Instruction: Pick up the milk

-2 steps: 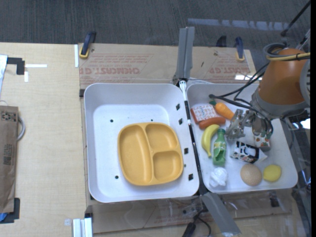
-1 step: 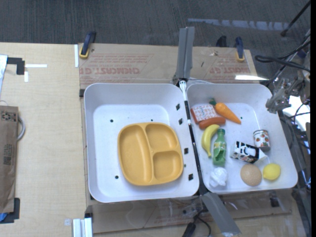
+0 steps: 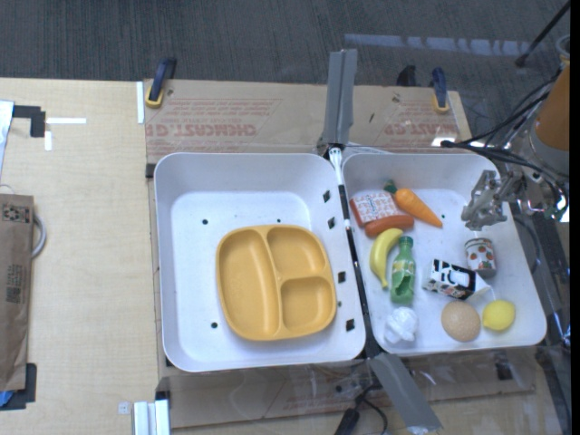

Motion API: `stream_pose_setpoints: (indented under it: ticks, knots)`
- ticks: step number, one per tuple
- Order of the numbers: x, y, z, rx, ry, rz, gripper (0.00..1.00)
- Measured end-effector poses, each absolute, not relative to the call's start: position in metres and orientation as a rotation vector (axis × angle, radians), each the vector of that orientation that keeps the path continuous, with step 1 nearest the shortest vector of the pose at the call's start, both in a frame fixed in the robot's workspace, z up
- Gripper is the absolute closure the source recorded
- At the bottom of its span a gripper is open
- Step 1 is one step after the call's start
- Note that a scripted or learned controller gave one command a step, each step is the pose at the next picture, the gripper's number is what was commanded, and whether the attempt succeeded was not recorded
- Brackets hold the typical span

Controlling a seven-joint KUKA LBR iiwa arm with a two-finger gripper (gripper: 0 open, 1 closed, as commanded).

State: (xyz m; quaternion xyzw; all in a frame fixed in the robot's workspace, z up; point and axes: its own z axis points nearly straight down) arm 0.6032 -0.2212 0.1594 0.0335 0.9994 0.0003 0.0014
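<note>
1. The milk carton [image 3: 450, 280], white with black cow patches, lies on its side in the right bin [image 3: 535, 284], toward that bin's near right part.
2. Just beyond the carton stands a small can [image 3: 479, 255] with a printed label, close to it but seemingly not touching.
3. On the near side, an egg [image 3: 460, 322] and a lemon [image 3: 498, 315] rest side by side at the bin's front, the egg almost under the carton.
4. To the carton's left lie a green bottle [image 3: 402, 268] and a banana [image 3: 384, 255], next to each other, with a crumpled white object [image 3: 401, 324] in front of them (what it is I cannot tell).
5. Farther back sit a red-and-white snack packet [image 3: 373, 208] and a carrot [image 3: 416, 206], touching or nearly so.
6. The gripper [image 3: 483, 201] hangs over the bin's far right side, beyond the can and apart from the carton; nothing sits between its fingers, though how widely they are parted cannot be told.
7. The left bin [image 3: 181, 243] holds a yellow divided plate [image 3: 275, 281].
</note>
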Motion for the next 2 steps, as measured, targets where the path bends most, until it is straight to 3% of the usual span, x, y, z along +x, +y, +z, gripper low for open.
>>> stream_pose_setpoints:
  ticks: [1,2]
  knots:
    - [0.561,-0.221,0.1645,0.351,3.12,0.001,1.0]
    - [0.561,-0.221,0.1644,0.351,3.12,0.002,0.0]
